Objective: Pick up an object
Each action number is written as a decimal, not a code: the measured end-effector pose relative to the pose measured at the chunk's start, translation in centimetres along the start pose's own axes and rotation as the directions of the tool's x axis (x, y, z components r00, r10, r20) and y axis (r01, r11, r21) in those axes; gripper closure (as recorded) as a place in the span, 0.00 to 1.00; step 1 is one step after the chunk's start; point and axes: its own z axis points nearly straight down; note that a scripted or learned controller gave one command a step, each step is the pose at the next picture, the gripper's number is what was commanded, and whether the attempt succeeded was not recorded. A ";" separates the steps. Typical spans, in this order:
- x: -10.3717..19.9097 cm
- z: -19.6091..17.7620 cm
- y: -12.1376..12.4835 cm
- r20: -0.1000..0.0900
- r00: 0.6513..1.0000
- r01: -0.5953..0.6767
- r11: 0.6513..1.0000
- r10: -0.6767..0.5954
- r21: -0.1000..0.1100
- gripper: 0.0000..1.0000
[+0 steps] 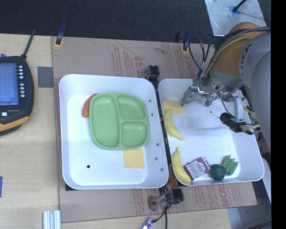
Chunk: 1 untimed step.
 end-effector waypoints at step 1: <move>1.4 0.0 0.0 -0.001 1.000 0.000 1.000 0.000 0.002 0.00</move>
